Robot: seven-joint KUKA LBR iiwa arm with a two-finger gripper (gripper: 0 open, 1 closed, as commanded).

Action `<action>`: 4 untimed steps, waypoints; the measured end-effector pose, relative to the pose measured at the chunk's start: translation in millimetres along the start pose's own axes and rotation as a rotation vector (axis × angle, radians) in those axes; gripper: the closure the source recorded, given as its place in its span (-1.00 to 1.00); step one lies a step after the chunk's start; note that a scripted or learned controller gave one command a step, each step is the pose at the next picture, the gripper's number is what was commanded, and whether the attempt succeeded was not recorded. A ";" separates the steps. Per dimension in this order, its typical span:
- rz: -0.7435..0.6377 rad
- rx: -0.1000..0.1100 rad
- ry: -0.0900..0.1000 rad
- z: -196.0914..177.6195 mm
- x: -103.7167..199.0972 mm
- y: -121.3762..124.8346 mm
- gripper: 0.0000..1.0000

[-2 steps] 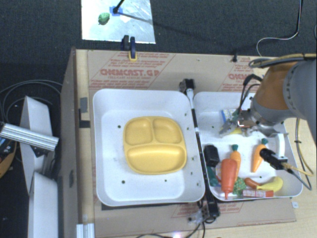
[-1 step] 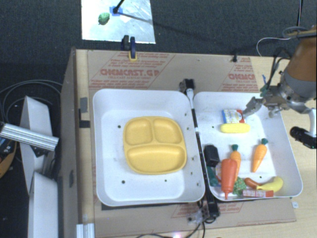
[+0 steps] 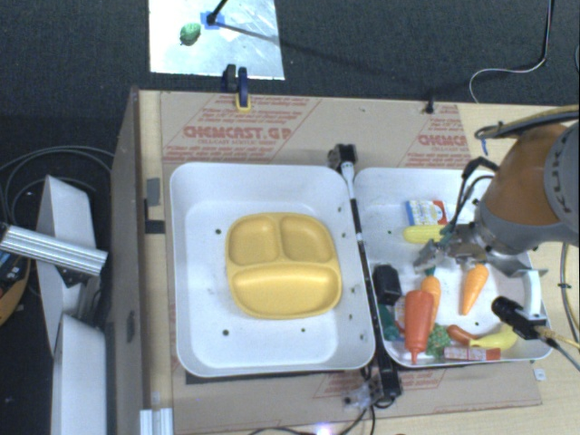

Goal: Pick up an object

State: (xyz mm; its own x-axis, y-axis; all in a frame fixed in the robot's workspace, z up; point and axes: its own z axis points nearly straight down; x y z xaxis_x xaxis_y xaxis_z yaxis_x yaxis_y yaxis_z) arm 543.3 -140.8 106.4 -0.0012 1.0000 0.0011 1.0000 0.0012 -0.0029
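Observation:
My gripper (image 3: 447, 250) hangs low over the middle of the right bin (image 3: 381, 188), with the grey arm and its orange band (image 3: 521, 175) reaching in from the right. Just above it lie a yellow corn cob (image 3: 420, 235) and a small white, blue and red packet (image 3: 423, 211). Below it are a small orange piece (image 3: 430, 286), a large carrot (image 3: 418, 320) and a second carrot (image 3: 473, 288). Nothing is visibly held.
The right bin also holds a black block (image 3: 387, 284), a teal item (image 3: 388, 320), green broccoli (image 3: 439, 338), a red chili (image 3: 459, 334) and a yellow banana (image 3: 495, 341) along its front edge. The left bin (image 3: 195, 270) carries a yellow compartment plate (image 3: 281, 265).

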 end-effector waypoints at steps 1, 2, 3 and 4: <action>-0.003 -0.008 -0.003 -44.4 -27.1 87.5 -1.00; -0.002 -0.020 -0.006 8.0 27.5 61.2 -1.00; -0.004 -0.022 -0.006 -3.7 27.3 62.3 1.00; -0.004 -0.021 -0.006 -3.2 27.4 62.0 -1.00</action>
State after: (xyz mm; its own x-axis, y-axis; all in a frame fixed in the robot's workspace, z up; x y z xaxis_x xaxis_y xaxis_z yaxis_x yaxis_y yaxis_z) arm 605.3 -113.3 109.5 -0.0051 1.0000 -0.0047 0.9998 0.0052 0.0180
